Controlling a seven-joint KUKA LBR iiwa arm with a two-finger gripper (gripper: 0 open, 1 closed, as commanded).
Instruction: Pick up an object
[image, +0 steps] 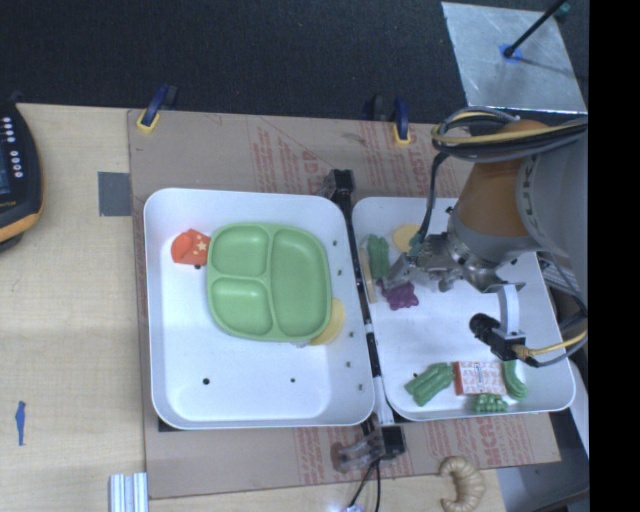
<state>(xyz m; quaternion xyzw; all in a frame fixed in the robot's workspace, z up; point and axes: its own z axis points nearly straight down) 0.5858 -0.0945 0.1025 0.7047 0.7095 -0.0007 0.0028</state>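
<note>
The gripper (408, 272) hangs low in the right bin (440, 340), just at one o'clock of a purple toy (401, 296); its grip cannot be told. Judged an approach step: next it must settle over the toy.

Light wooden bench (60, 330) fills left of frame. Brown cardboard sheet (290, 150) lies at centre, blue and yellow clamps (155, 106) on upper edge. Dark floor (250, 50) across top.

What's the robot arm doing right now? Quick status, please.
Tool low in right bin, over purple toy. Grip unconfirmed. Green stick close beside.
</note>
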